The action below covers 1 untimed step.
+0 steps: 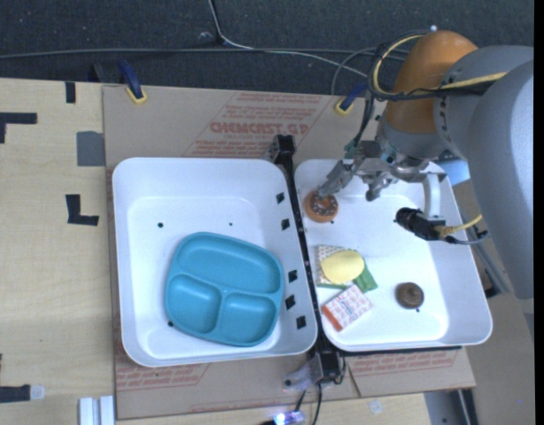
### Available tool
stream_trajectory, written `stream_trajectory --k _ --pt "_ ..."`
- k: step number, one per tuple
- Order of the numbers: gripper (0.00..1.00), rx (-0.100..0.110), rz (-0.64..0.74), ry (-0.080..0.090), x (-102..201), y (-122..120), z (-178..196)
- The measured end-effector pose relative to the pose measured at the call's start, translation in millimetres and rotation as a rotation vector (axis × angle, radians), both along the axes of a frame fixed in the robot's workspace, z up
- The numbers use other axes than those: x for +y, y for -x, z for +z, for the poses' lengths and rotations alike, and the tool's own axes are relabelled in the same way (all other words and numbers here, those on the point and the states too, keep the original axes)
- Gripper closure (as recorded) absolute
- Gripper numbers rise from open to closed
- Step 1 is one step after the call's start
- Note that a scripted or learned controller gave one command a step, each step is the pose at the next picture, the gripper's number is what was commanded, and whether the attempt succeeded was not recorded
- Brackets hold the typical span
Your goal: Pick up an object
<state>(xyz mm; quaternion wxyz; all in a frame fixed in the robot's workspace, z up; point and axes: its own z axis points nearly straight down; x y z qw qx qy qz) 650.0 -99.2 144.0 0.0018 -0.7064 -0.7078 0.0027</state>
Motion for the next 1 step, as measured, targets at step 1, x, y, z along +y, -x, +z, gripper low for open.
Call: stream_trajectory --k 1 --pt "0.0 -0.001 0.0 -0.001 1.0 1.1 -53.6"
